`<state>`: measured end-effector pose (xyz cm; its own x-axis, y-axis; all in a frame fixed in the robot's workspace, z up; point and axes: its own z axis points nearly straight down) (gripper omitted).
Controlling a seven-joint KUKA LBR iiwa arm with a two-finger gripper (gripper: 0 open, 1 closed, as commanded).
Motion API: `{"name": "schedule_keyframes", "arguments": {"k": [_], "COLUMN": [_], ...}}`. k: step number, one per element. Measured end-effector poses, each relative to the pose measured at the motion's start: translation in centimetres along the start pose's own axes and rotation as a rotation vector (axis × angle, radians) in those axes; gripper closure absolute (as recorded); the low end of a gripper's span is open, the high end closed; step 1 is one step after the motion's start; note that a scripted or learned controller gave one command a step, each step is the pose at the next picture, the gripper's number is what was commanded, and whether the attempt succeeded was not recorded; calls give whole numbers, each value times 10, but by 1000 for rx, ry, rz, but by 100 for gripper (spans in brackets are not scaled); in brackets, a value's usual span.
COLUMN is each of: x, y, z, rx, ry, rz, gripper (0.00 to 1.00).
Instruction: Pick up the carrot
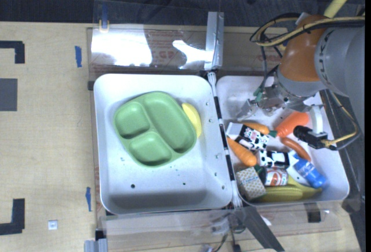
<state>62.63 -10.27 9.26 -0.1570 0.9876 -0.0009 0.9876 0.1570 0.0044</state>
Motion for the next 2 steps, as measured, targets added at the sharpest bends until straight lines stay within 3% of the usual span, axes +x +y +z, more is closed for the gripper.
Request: {"name": "schedule_keyframes", "arguments": {"k": [1,2], "x": [-40,-9], "y": [-61,-32], "z": [-73,6], "rx": [4,-1], "ry": [1,0], "rz": [105,109], "gripper": [0,0]}}
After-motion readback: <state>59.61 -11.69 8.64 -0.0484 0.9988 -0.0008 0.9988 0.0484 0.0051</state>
